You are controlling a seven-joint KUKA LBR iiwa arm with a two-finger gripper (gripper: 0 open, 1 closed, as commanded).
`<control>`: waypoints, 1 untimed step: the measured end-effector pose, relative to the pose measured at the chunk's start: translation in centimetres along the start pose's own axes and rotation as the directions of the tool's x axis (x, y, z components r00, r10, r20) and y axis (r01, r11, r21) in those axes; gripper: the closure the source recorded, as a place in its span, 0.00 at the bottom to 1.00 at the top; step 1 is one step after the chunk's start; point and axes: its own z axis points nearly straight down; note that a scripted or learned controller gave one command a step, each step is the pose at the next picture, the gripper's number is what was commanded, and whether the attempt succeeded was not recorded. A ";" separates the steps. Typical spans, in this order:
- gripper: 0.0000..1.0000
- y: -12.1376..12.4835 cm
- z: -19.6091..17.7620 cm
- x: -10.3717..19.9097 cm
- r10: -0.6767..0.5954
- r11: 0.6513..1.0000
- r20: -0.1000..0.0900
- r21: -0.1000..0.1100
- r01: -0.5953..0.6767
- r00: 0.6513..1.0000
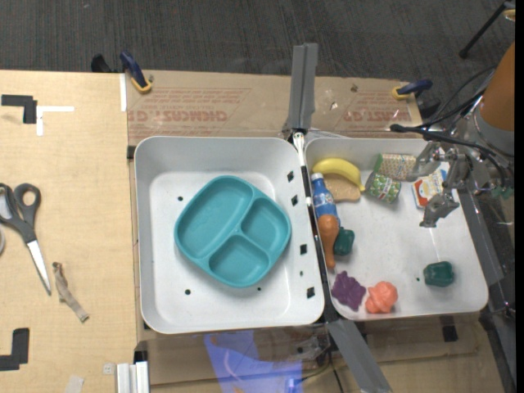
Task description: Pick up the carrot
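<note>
Carrot (pixel 328 237) lies in the right bin (pixel 471 297), hard against its left wall, long axis running w/ the wall, thick end up by the bottle (pixel 320 195), tip toward the purple grapes (pixel 349 290). A dark green piece (pixel 343 241) touches its right side. So it's boxed in: wall on one side, clutter on the other, prob. only a grip along the wall line will fit. Pincer (pixel 435 210) hangs over the bin's right part, well apart from the carrot, nothing between its tips; can't tell if they're spread or closed. Banana (pixel 338 170) sits at the back left, orange lump (pixel 381 296) near the front. Teal tray (pixel 233 231) sits in the left bin (pixel 155 219).
</note>
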 end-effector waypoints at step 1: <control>0.00 5.9 13.1 -0.7 -0.008 1.000 0.001 0.000 0.008 1.000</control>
